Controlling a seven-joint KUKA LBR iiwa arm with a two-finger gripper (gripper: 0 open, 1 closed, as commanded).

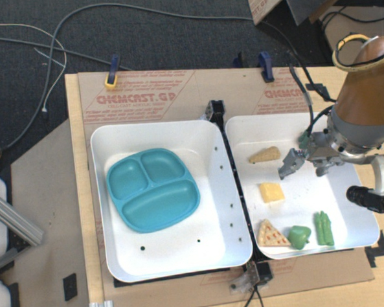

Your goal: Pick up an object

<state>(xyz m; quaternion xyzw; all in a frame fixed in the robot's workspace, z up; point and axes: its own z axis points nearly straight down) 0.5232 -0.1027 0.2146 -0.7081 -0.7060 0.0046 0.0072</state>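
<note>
My gripper (307, 166) hangs over the middle of the right bin (353, 240), its two grey fingers spread open with nothing between them. One fingertip (287, 168) sits just right of a tan bread-like piece (265, 155). A yellow cheese block (271, 192) lies a little below and left of the gripper. Along the bin's front edge lie a triangular pizza slice (271, 234), a green pepper (299, 236) and a bundle of green beans (324, 228), all apart from the gripper.
The left bin (107, 148) holds a teal divided plate (154, 188). A black divider bracket (215, 109) sits between the bins at the back. Blue clamps (265, 66) hold the cardboard base. A black part of the arm (370, 198) overhangs the right bin's edge.
</note>
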